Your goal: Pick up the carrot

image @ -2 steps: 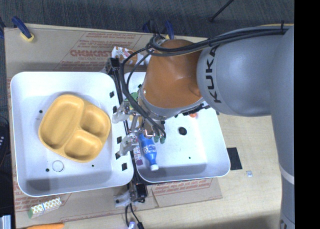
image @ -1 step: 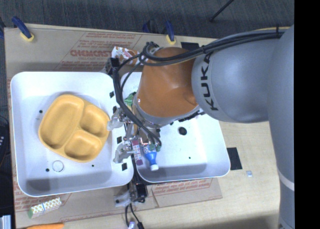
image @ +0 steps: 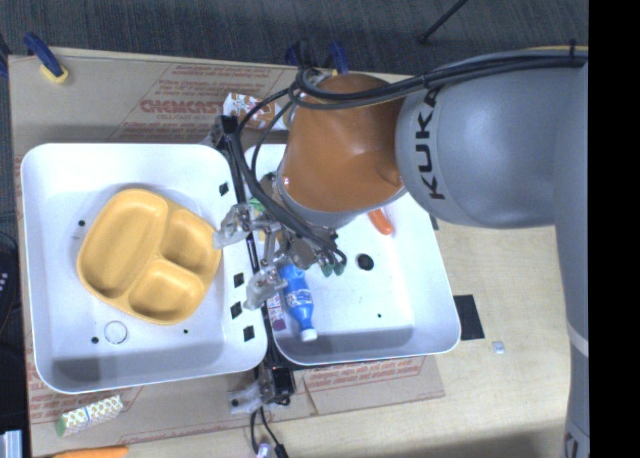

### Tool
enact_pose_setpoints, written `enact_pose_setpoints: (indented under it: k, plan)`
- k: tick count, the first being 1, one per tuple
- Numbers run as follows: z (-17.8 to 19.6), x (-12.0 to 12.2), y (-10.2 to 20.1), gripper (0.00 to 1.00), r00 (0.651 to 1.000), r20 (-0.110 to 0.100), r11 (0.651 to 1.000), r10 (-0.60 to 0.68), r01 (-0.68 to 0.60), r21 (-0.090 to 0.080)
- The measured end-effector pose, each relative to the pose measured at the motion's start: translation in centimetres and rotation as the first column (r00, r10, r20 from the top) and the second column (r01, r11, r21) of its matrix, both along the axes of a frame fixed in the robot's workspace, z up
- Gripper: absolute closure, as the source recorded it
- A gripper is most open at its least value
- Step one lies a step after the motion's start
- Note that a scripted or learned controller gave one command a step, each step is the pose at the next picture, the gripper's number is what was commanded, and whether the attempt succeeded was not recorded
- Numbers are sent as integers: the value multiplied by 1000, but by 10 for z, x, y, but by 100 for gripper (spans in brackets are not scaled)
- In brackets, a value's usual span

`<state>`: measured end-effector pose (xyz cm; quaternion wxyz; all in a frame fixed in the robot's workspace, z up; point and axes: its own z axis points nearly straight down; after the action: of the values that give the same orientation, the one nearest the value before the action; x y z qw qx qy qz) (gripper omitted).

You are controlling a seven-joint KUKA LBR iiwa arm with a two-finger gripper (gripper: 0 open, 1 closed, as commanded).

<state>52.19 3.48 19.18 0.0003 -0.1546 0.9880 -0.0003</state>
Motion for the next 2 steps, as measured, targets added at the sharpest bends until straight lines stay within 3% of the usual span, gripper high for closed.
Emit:
enact_pose_setpoints:
  k: [1, 2]
  plan:
    - [10, 1, 0, 100, 1000, 1, 1000, 1, -1, 0]
    - [10, 1, 1, 0, 1000, 0, 1000, 1, -1, 0]
